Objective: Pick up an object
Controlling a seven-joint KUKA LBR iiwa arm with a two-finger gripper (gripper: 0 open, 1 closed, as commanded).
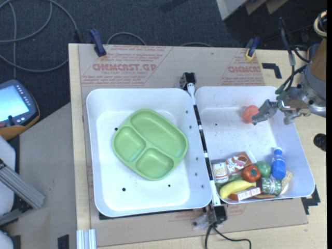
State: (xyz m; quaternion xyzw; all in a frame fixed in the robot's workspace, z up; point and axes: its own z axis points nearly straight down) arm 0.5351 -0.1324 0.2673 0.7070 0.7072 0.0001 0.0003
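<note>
My gripper [275,115] hangs over the far right part of the right bin [233,100], its fingers [262,112] spread open with nothing between them. A small orange object [250,113] lies on the bin floor just left of the left finger, touching or nearly touching it. At the bin's near corner sits a pile: a banana [233,187], a red tomato [251,173], a green pepper [264,168], a blue bottle [278,164], a snack packet [231,165] and a green can [270,186].
The left bin [98,113] holds a green divided plate [150,144]. A black divider clip [188,79] sits where the bins meet. Blue clamps [96,41] [252,46] hold the cardboard at the far edge. Cables run behind the arm on the right.
</note>
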